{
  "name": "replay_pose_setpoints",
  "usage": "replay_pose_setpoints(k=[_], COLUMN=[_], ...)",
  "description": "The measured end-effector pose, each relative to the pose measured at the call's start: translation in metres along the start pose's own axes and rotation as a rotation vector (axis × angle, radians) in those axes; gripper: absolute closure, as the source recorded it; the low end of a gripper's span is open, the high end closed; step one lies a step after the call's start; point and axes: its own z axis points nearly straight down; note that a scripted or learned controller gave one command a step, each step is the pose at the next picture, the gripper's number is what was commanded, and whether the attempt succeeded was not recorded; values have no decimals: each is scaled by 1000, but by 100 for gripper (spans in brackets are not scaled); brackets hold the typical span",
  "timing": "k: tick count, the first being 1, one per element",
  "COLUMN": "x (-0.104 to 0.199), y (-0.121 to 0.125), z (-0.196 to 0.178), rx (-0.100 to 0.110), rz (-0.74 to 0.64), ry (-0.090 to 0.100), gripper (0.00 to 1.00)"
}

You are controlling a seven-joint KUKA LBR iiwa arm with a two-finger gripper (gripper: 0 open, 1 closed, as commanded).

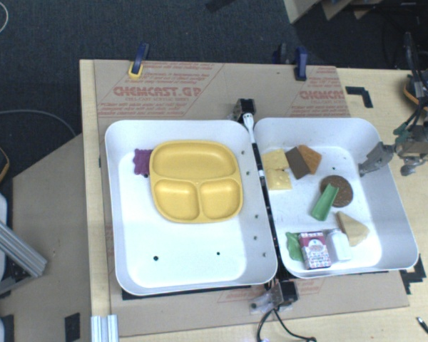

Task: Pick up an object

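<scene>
The right bin [392,212] holds several small items: a pale yellow block [276,170], a dark brown block [297,162] against an orange piece [312,157], a green cylinder [324,202] leaning on a brown disc [341,191], a tan wedge [353,228], and a red-and-white box [316,252] on a green packet [293,244]. My gripper [376,158] hovers over the right bin's far right side, right of the brown disc and apart from every item. Nothing shows in its grasp.
The left bin [128,248] carries a yellow divided plate [196,179] with a purple object [141,161] at its left edge. Clamps [136,64] [300,63] sit on the cardboard's far edge. Cables and arm hardware [417,144] crowd the right side.
</scene>
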Motion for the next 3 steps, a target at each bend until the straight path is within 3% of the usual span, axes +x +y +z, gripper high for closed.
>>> replay_pose_setpoints(k=[1, 3], x=[1, 14], y=[2, -10], z=[-7, 91], rx=[-14, -10], rz=[-4, -4], ry=[-3, -1], gripper=[0, 0])
